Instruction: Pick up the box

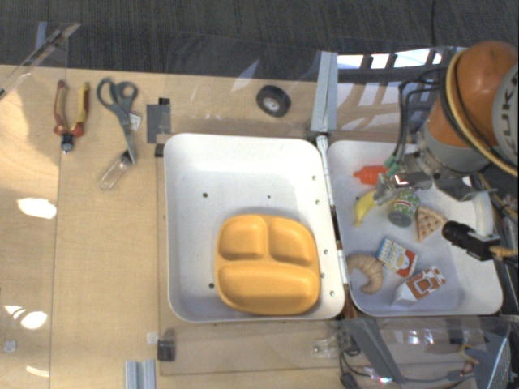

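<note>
The box, a small carton printed blue, white and red, lay flat in the right bin, just beside a croissant on its left and near a second small red-and-white carton at its lower right. A pizza slice sat just above and to its right, with a small can and a banana further up. The gripper hung over the upper part of that bin, about above the can and well apart from the box, which lay toward the near edge; whether the gripper was open or closed could not be told. The likeliest failure, judging from the crowding, was a descent onto the can or the wrong carton, since the two cartons look alike and lie close. The left bin held a yellow divided tray.
</note>
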Robot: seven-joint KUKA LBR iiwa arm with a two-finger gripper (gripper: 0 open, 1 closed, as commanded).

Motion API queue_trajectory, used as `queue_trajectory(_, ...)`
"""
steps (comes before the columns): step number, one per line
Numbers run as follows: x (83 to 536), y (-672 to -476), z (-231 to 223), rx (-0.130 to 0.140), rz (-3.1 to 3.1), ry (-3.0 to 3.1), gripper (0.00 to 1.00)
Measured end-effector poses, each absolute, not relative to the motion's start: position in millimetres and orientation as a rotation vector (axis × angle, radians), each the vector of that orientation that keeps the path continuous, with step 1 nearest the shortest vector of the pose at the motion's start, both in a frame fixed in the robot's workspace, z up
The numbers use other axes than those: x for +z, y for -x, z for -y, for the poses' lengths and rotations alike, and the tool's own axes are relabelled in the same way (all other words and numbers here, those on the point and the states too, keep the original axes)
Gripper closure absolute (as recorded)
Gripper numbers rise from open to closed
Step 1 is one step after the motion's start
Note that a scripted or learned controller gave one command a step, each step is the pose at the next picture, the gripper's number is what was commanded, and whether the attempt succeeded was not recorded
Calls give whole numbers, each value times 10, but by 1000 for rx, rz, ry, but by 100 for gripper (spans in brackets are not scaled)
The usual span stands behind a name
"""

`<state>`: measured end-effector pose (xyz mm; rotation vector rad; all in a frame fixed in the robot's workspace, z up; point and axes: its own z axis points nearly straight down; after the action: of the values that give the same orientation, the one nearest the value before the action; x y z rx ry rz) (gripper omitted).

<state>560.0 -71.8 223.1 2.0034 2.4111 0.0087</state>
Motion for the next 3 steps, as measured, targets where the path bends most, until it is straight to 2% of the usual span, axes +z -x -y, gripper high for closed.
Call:
queue_trajectory(1, 2226, -5597, 719, 7, -2412, -2004, 0)
queue_trajectory(2, 2045, -4955, 1199, 4, -2416, -2002, 0)
queue_trajectory(3, 906, -5105, 1311, 14, -2499, -1876, 0)
